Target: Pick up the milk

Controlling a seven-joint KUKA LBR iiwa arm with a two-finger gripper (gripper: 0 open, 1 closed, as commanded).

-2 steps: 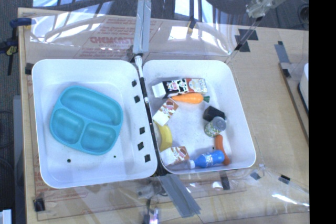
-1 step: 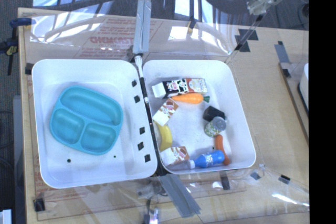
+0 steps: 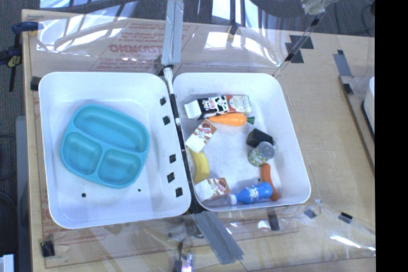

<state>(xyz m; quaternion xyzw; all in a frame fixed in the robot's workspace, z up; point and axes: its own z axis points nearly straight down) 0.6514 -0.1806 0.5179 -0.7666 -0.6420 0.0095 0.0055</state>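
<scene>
Camera view: carrot [image 3: 228, 119] against milk [image 3: 217, 104].

- Two shallow white plastic bins: the left bin [image 3: 51, 137] and the right bin [image 3: 287, 130].
- One light blue sectioned plastic tray [image 3: 105, 145].
- One black-and-white cow-patterned milk carton [image 3: 217, 105].
- One orange carrot [image 3: 228, 119].
- One yellow banana [image 3: 200, 165].
- One blue plastic bottle [image 3: 253, 194].
- Two small brown-and-white snack packets [image 3: 205, 132], [image 3: 214, 188].
- One small black block [image 3: 259, 137].
</scene>
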